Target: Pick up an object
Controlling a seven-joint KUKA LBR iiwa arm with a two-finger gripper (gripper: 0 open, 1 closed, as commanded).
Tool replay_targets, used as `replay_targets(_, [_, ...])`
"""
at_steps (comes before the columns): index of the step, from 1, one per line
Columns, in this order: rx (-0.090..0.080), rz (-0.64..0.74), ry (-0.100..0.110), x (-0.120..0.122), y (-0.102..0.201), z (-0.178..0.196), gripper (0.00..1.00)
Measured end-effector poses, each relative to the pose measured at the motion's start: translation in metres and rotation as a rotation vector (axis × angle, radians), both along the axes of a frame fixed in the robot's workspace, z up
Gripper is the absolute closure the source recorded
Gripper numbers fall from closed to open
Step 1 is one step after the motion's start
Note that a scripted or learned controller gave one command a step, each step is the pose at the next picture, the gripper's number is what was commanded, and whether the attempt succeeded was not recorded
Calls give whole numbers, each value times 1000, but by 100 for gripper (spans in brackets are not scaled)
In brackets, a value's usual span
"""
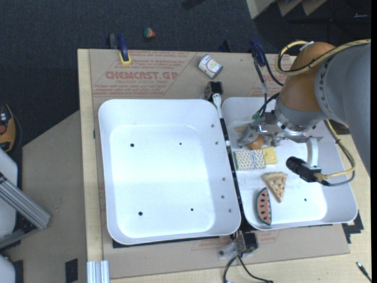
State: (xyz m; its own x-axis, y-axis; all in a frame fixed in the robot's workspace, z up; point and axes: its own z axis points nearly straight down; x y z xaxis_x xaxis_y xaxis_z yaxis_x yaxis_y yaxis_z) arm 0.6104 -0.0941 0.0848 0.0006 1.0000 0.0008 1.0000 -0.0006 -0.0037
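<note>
The right bin holds several toy foods. A checked cracker lies by its left wall, with a yellow block right beside it. Nearer the front are a pizza slice and a watermelon slice. A small orange-brown piece lies just behind the cracker. My gripper is low in the back left part of this bin, directly over that orange-brown piece and partly hiding it. The grey arm with its orange band reaches in from the right.
The left bin sits against the right one. On the bench behind them are a small white box and blue clamps. Yellow and black cables loop over the right bin's right side.
</note>
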Motion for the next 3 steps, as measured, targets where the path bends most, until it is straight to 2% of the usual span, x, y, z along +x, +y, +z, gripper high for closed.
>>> replay_targets(1, [-2,4,3,56,1,0,0])
replay_targets(2, [-2,0,21,51,-1,8,100])
replay_targets(3, [4,11,-17,47,105,108,100])
